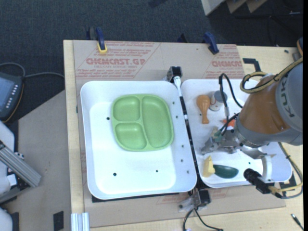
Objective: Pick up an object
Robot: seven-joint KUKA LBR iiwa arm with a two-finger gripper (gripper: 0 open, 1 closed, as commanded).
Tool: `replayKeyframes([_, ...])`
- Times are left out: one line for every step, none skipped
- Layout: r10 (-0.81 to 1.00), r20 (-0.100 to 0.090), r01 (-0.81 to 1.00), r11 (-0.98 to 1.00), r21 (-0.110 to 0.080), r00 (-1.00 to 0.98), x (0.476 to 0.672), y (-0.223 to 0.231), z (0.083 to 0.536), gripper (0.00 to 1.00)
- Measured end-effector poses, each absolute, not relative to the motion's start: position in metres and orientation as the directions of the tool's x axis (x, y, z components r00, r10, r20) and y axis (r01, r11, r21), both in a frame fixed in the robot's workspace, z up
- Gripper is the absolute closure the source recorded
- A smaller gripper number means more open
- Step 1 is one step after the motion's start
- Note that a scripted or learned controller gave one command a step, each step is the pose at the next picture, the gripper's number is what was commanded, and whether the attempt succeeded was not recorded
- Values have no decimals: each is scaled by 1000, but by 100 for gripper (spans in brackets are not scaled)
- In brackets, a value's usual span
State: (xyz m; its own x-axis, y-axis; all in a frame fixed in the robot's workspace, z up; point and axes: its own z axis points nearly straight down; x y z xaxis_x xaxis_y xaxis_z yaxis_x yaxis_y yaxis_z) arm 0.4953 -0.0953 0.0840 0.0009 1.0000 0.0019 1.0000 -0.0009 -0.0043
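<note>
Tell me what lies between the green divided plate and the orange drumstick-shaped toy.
In the camera view, the touching rims of the two bins run between the green divided plate and the orange drumstick-shaped toy; otherwise bare white bin floor.

We see a green divided plate [143,122] in the left bin [96,177]; the arm [269,112] hangs over the right bin [192,88], near a chicken drumstick [204,107].

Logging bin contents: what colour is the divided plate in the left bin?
Light green, plain; the divided plate shows clearly in the camera view.
</note>
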Motion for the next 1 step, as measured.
replayKeyframes([1000, 1, 1000, -2, 0, 2, 496, -95, 95, 100])
